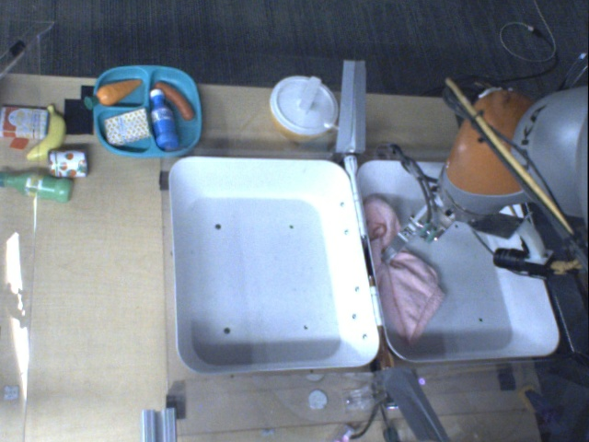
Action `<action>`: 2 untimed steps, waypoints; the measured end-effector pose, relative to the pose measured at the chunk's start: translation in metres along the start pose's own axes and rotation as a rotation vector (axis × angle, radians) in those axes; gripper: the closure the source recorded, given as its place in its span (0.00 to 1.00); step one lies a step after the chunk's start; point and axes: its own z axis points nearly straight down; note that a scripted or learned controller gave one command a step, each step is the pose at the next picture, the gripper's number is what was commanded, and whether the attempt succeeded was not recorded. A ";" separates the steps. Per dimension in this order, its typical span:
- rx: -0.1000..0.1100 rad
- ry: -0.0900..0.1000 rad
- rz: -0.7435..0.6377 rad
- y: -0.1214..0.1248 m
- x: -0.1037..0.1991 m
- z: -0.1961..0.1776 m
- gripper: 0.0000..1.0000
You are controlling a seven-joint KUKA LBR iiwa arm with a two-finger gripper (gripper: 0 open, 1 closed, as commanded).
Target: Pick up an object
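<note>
Where it lies crumpled | pink cloth (403, 274) | right bin (515, 334) | gripper (416, 231) touching

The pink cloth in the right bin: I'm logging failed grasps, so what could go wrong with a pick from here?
1. The pink cloth lies crumpled against the right bin's left wall, by the divider; the fingers might strike the wall or pinch only a thin fold that slips out.
2. The gripper sits at the cloth's upper edge rather than over its bulk, so a closing grasp may catch little fabric.
</note>
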 end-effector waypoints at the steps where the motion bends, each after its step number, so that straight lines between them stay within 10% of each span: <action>1: 0.007 0.009 -0.094 -0.009 -0.022 -0.033 0.00; 2: 0.002 0.001 0.175 0.011 -0.021 0.001 0.00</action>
